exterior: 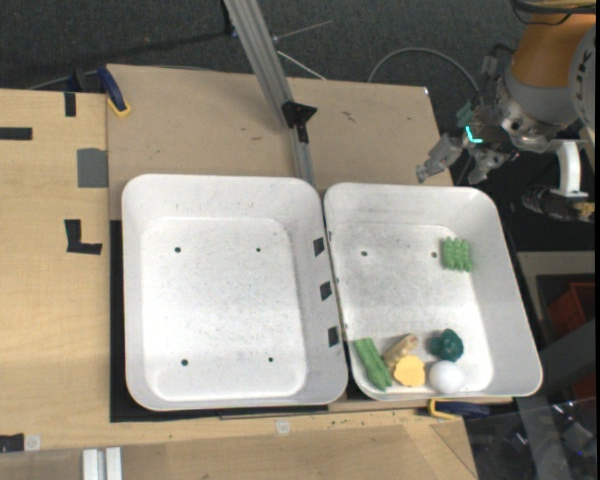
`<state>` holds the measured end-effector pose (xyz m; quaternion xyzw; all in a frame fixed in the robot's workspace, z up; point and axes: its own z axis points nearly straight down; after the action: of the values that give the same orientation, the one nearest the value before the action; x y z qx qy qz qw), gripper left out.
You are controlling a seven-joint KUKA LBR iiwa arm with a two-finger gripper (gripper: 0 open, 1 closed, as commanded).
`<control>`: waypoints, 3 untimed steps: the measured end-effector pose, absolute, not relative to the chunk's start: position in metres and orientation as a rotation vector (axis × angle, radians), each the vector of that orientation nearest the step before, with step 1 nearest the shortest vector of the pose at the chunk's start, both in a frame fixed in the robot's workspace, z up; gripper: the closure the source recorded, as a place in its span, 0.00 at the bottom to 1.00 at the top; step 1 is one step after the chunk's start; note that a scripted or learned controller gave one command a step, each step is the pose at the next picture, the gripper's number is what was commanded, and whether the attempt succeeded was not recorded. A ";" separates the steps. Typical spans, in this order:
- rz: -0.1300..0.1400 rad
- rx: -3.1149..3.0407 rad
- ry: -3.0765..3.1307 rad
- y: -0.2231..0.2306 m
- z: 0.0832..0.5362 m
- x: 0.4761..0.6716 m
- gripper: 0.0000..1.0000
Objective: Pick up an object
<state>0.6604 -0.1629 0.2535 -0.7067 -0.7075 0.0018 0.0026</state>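
Note:
The right bin [500, 268] holds several small objects. A light green ridged piece [457, 254] lies near its right wall. Along the front edge sit a long green piece [372, 363], a tan lump [400, 347], a yellow disc [409, 372], a white ball [445, 376] and a dark teal object [445, 345]. My gripper [457, 162] hangs above the bench just behind the right bin's back rim. It is open, with nothing between its fingers [433, 164], and it is far from all the objects.
The left bin [220, 288] stands beside the right one, joined by dark clips in the middle. A grey metal rail [265, 63] slants down from the top to the bins' back junction. A cable [410, 63] loops on the dark floor behind.

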 end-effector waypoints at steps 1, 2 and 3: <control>0.003 -2.219 -2.224 -0.163 0.257 0.661 0.00; 0.007 -2.217 -2.220 -0.155 0.205 0.653 0.00; 0.008 -2.217 -2.220 -0.160 0.158 0.656 0.00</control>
<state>0.6556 -0.1604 0.1584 -0.7067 -0.7075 0.0025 0.0021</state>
